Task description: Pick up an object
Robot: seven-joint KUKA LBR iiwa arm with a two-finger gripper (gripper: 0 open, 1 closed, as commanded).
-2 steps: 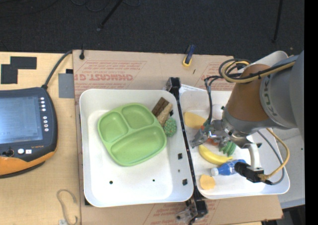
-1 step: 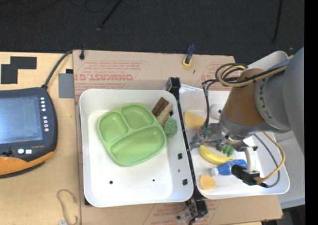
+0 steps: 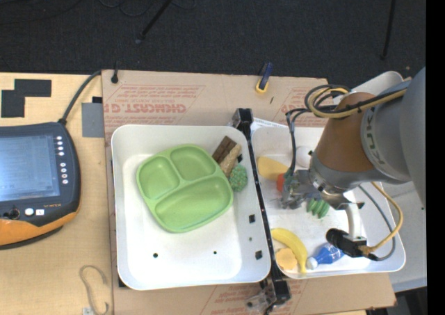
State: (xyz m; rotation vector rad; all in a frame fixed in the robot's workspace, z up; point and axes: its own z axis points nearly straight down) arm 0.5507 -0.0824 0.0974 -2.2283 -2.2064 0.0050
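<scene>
- Over the right bin [image 3: 375,227], low down among its contents, sits the gripper [image 3: 295,194], w/ the arm reaching in from the right.
- Jaws: can't tell if spread or pressed together, since the wrist body covers them from this angle. Nothing seen pinched.
- Closest things are a red item [image 3: 281,183], just beside the gripper on its left, and a green toy [image 3: 318,207], just beside it lower right. Yellow wedge [image 3: 271,165] lies near, up and left.
- Lower in the same bin and apart from the gripper are a banana [image 3: 290,243] and a blue item [image 3: 325,256], both lying on the bin floor.
- Left bin [image 3: 181,258] holds a green plate [image 3: 184,190], w/ a brown block [image 3: 226,150] and a green ball [image 3: 238,178] at its right side. All are well apart from the gripper, so prob. not the target.
- Progress, my read: the approach looks done, w/ the gripper down at item level. Grasp not confirmed and lift not done, as every item in view looks to rest in a bin.
- Left to do: close on one item (red or green most likely, being nearest), raise it clear of the bin, and check it comes up w/ the arm.
</scene>
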